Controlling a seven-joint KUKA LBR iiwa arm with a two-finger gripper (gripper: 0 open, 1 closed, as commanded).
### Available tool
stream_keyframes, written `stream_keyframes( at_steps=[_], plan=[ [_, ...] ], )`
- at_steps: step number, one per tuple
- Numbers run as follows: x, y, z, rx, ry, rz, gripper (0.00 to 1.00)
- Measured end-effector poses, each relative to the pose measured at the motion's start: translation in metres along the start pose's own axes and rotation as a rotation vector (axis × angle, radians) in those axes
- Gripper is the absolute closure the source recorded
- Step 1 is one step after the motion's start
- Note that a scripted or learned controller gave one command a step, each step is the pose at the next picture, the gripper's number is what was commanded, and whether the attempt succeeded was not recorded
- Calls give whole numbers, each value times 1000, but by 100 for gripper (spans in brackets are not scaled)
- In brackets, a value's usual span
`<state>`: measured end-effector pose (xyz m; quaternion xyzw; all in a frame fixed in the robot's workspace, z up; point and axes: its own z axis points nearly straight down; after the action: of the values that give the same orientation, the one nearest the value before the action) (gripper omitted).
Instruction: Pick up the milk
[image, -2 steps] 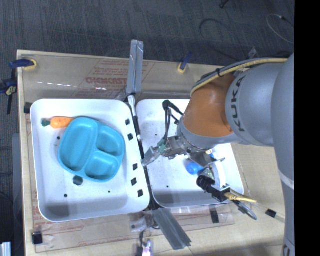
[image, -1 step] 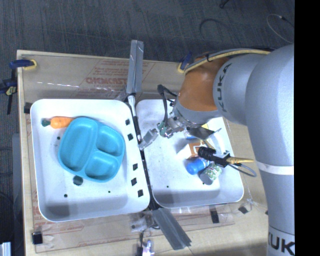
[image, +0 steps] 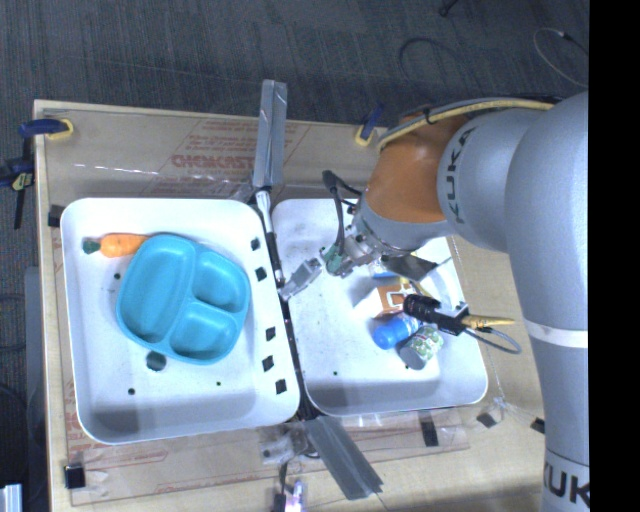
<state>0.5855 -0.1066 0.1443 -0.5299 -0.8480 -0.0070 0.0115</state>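
Camera view: gripper (image: 340, 258) low in right bin (image: 330, 385), pincer state can't tell, nothing seen held. Milk looks like the blue-and-white item (image: 393, 330) in the clutter just beside it, hard to confirm; risk is grabbing a neighbour. Left bin (image: 100, 400): blue tray (image: 185, 297), carrot (image: 122, 243).

Even, bright overhead light; soft shadows pool inside the shallow white plastic bins (image: 75, 300), whose rims glare slightly, perhaps overexposed; small items look soft.
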Motion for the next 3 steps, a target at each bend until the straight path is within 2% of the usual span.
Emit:
stream_keyframes(
  at_steps=[1,2,3],
  plan=[
    [-11,29,20,11,-10,-155,0],
    [-30,51,31,76,61,-184,0],
    [-42,55,34,28,53,-397,0]
  ],
)
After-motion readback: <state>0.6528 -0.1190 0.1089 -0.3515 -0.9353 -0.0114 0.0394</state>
